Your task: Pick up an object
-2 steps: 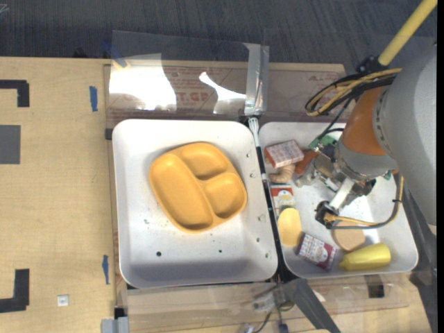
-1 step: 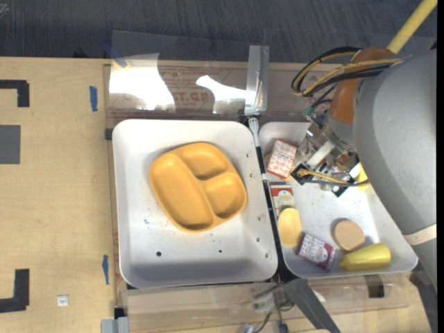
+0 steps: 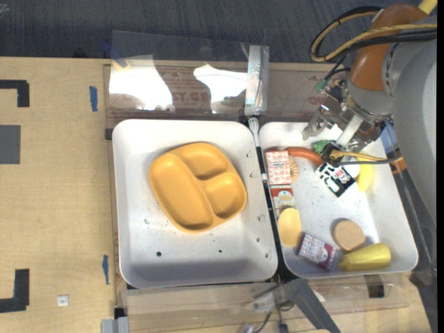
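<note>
Two white bins sit side by side on the bench. Over the right bin (image 3: 406,234) hangs the gripper (image 3: 331,136); whether it grips anything, I cannot tell. Just below it lie a carrot (image 3: 305,154) and a black-and-white card (image 3: 338,177).

The scene is viewed by 1 fixed camera, set above the bench (image 3: 48,186) and aimed down at a slant. Both white bins are taken in whole, the left bin (image 3: 132,255) near the middle of the frame and the right bin (image 3: 399,217) toward its right side. The arm (image 3: 402,54) is seen entering at the upper right. Dark floor (image 3: 173,5) is seen along the top.
</note>
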Motion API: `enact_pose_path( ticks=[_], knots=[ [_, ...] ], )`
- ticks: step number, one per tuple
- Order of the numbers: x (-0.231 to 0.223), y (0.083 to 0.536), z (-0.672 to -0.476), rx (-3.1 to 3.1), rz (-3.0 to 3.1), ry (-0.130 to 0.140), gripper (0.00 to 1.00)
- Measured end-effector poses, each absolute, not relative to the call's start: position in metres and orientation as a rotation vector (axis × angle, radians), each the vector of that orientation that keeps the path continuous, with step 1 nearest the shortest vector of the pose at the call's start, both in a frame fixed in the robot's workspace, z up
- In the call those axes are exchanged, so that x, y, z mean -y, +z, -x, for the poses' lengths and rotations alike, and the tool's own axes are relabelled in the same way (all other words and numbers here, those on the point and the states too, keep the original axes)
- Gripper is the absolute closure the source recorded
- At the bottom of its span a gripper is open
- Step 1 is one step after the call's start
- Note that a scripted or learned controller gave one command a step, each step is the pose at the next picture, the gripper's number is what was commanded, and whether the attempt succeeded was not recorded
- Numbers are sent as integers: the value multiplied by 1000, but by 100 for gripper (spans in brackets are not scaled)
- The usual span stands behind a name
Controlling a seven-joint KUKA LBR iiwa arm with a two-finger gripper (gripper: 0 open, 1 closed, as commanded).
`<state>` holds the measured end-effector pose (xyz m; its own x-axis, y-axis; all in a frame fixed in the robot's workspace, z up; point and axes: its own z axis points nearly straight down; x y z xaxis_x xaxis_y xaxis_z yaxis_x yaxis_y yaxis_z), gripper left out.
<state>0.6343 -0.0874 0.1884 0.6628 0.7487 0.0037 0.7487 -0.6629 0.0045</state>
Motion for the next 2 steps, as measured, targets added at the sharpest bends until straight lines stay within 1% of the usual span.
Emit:
enact_pose_path(
  ticks=[1,2],
  knots=[
    [94,87,-568,-1093,-2945,5,0],
    [91,88,-545,-1178,-2911,8,0]
  ],
)
